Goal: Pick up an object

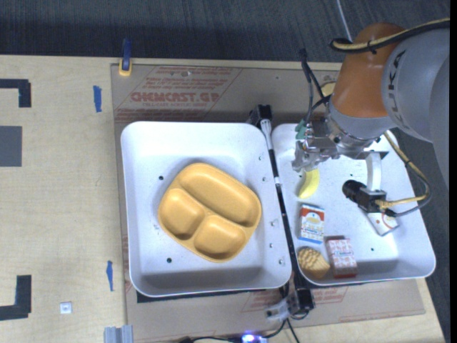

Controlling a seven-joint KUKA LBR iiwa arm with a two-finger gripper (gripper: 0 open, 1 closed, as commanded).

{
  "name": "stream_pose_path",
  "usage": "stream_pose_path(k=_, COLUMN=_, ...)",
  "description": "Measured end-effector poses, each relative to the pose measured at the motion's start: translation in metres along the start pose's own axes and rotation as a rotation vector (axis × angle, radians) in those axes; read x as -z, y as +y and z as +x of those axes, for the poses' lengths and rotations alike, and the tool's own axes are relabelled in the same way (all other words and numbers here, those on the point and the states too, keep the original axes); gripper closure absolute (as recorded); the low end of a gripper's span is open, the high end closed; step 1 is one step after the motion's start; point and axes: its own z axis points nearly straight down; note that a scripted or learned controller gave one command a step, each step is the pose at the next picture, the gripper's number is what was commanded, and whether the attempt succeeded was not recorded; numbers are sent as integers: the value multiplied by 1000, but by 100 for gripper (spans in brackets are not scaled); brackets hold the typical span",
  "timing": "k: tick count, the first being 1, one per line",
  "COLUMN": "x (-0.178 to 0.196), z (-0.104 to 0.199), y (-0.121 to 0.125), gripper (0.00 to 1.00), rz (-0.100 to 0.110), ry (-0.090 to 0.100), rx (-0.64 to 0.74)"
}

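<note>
Banana (pixel 308 184): in the view's right-hand bin (pixel 403 245), close to its left wall | gripper (pixel 309 161): just above the banana's upper end, contact not discernible, grip spread or closed cannot be told | same bin, nearer front: small carton (pixel 311 224), cookie (pixel 313 261), pink box (pixel 340 256) | left-hand bin (pixel 143 152): yellow compartment tray (pixel 208 209).

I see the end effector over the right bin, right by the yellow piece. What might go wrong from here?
1. The yellow piece lies near the left wall of the right bin, so the end effector may clip that wall on the way down.
2. The piece looks curved and smooth, so it might slip out of a grasp.
3. The small carton sits just below it and could get nudged.
</note>
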Motion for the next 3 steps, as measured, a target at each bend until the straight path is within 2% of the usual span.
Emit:
stream_pose_path(k=1, x=6, z=-45, y=-71, gripper=100, rz=-1, ry=-1, rx=-2)
stream_pose_path(k=2, x=6, z=-45, y=-71, gripper=0, rz=-1, ry=0, rx=-2)
stream_pose_path(k=3, x=-88, z=-74, y=-69, gripper=0, rz=-10, ry=-3, rx=-2)
